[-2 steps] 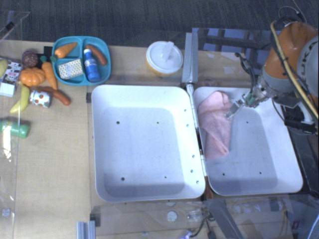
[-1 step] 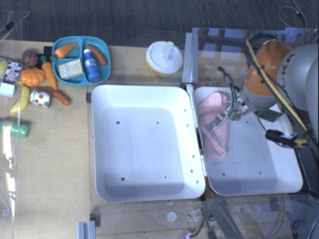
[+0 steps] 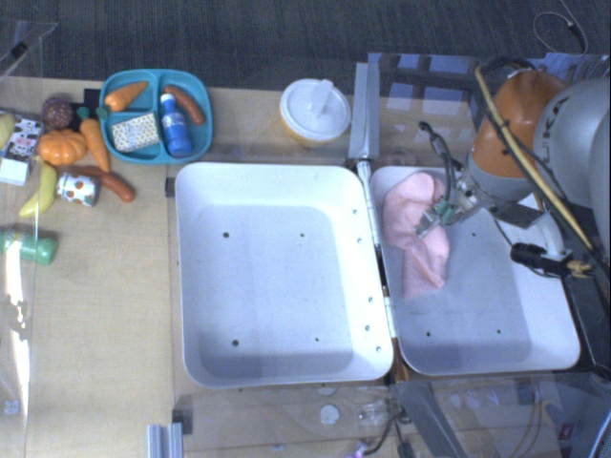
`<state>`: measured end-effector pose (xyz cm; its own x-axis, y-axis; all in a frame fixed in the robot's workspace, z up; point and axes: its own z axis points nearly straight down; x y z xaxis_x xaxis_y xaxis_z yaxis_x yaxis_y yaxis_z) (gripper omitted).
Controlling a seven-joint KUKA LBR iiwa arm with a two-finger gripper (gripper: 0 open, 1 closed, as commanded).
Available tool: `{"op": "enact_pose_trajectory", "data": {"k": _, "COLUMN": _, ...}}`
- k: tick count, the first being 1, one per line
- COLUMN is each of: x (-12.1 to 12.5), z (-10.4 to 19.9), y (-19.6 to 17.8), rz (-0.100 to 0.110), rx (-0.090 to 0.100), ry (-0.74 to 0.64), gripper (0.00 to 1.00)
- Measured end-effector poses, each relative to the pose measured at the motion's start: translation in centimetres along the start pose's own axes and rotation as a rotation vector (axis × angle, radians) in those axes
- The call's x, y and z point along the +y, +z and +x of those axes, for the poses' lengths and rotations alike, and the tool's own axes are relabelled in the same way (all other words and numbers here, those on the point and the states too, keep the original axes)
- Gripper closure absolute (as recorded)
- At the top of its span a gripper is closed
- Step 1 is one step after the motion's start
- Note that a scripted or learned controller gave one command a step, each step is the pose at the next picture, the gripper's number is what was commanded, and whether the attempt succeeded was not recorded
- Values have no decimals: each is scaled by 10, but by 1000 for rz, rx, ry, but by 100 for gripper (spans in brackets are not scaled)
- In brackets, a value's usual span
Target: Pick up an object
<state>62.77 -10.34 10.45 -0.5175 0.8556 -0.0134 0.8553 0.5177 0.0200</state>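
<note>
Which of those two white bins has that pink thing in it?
The right bin, nearest the arm. The pink cloth lies in its upper left part, with the end effector at the cloth's edge.

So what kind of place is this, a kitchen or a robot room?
Probably a robot test lab: a robot arm reaches over two white bins, a pink cloth lies in one, and toy food sits alongside.

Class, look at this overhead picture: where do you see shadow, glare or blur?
In the camera view, the left bin has a soft shadow along its near wall; a bright streak of glare runs down the bench's left edge; the pincer, over the pink cloth in the right bin, looks slightly blurred.
</note>
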Motion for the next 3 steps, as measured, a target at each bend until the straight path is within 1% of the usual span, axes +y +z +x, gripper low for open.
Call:
{"op": "enact_pose_trajectory", "data": {"k": 1, "x": -7, "z": -5, "y": 12, "rz": 5, "rx": 5, "ry": 67, "gripper": 100}}
{"op": "enact_pose_trajectory", "data": {"k": 2, "x": 57, "z": 7, "y": -123, "rz": 17, "rx": 7, "ry": 294, "gripper": 100}}
{"op": "enact_pose_trajectory", "data": {"k": 3, "x": 49, "z": -1, "y": -173, "rz": 18, "rx": 6, "ry": 399, "gripper": 100}}
